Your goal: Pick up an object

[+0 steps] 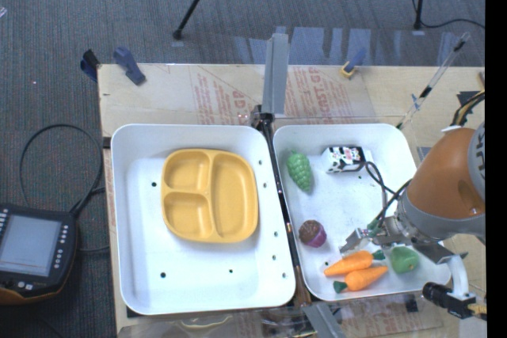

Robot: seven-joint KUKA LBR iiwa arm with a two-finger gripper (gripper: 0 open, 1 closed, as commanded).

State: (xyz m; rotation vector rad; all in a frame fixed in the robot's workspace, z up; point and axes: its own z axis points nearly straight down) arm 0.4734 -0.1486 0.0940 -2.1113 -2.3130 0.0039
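right bin (317,132), tool (366,235) above two carrots (356,270), grip state unclear, green toy (404,259) beside

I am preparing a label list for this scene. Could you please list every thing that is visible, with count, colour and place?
bins: 2, white, side by side on the bench
divided plate: 1, yellow, left bin
grape bunch: 1, green, right bin, upper left
small carton: 1, black and white, right bin, top
round toy: 1, purple-brown, right bin, centre left
carrots: 2, orange, right bin, bottom
green toy: 1, right of carrots
pendant: 1, dark, floor left
gripper: 1, grey, above carrots
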